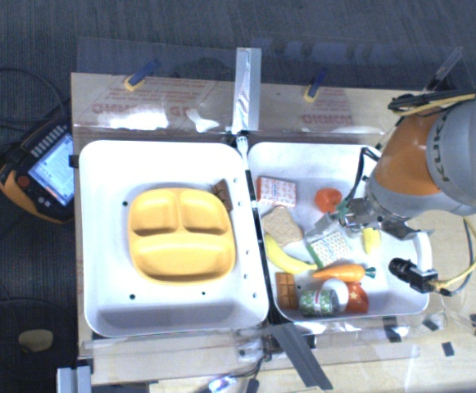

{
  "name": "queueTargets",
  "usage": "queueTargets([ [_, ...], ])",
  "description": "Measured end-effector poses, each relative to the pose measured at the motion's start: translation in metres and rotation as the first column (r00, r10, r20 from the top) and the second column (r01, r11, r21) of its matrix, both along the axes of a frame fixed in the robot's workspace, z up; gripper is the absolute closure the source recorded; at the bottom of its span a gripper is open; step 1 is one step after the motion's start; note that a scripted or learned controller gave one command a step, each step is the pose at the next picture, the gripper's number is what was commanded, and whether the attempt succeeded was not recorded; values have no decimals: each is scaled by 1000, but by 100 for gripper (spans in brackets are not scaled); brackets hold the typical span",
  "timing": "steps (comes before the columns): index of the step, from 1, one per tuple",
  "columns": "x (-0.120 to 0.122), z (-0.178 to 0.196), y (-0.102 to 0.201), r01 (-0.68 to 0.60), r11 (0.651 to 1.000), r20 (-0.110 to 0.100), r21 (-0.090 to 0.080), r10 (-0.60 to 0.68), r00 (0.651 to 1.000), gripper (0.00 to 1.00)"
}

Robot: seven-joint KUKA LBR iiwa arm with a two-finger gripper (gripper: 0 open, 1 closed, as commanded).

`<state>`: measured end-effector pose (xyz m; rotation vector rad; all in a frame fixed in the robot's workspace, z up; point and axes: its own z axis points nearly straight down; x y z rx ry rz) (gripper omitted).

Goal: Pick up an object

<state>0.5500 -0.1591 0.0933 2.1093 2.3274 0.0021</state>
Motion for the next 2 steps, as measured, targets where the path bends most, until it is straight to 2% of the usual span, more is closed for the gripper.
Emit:
queueTargets([
  [1, 59, -4, -21, -87, 996, 10, -3, 87, 996, 0],
  [2, 60, 7, -21, -88, 996, 13, -5, 88, 996, 100],
])
